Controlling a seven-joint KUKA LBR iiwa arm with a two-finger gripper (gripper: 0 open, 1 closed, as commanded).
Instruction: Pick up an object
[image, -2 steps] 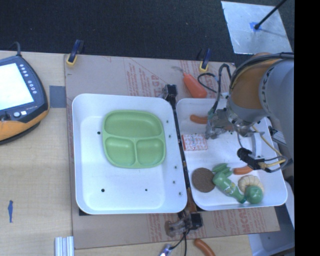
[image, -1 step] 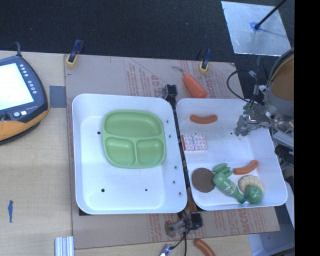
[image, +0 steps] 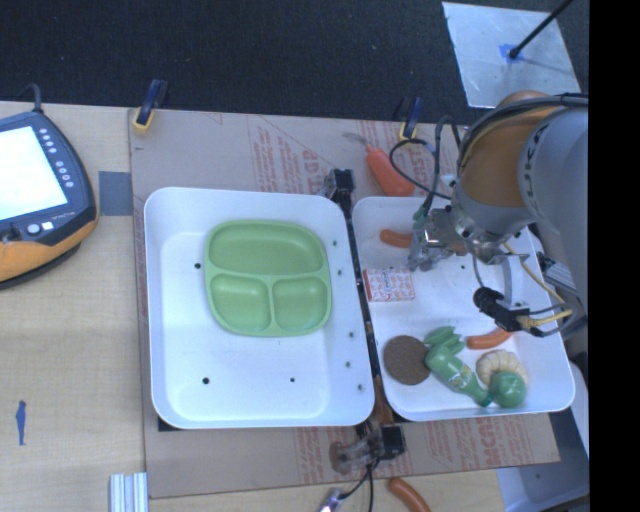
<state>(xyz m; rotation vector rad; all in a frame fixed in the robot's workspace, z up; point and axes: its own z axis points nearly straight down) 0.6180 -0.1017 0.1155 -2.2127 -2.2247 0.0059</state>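
My gripper (image: 428, 256) hangs low over the far part of the right bin (image: 440, 305), under the grey arm with its orange band (image: 500, 165). Just left of it lies a small red sausage (image: 394, 238). A red-and-white packet (image: 388, 285) lies a little nearer, by the bin's left wall. Along the near side sit a brown disc (image: 406, 359), a green toy (image: 450, 362), an orange sausage (image: 490, 339) and a beige-and-green piece (image: 504, 377). I see nothing between the gripper and the bin floor that it holds.
The left bin (image: 165, 300) holds a green divided plate (image: 268, 277). An orange carrot-like piece (image: 388, 172) lies on the bench behind the bins, and another orange piece (image: 410, 492) in front. A control pendant (image: 35, 195) rests at far left. Black cables (image: 500, 305) trail over the right bin.
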